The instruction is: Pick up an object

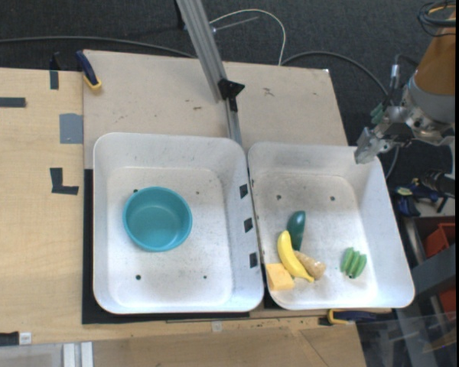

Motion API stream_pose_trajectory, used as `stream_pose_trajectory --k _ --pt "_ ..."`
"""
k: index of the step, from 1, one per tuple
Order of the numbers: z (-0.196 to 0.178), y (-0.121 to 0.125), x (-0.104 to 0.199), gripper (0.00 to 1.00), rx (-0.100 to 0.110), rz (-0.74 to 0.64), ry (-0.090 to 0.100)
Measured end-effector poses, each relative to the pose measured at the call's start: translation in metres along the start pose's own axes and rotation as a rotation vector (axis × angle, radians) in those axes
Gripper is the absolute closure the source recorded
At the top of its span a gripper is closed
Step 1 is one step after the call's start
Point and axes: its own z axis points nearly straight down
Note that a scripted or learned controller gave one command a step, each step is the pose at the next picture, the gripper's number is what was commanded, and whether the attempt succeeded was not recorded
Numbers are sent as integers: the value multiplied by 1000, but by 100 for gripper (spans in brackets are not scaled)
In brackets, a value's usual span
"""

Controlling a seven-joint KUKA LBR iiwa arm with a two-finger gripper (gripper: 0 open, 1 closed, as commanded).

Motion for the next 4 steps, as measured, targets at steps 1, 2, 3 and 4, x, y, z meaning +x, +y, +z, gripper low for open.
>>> stream_pose_trajectory --k 1,2,3,4 --pt "1 8 54 100 4 -5 3" --pt "10 -3 103 100 6 -4 3" --pt "23 -9 155 100 8 -4 3" --pt "31 -10 203 100 8 -4 3"
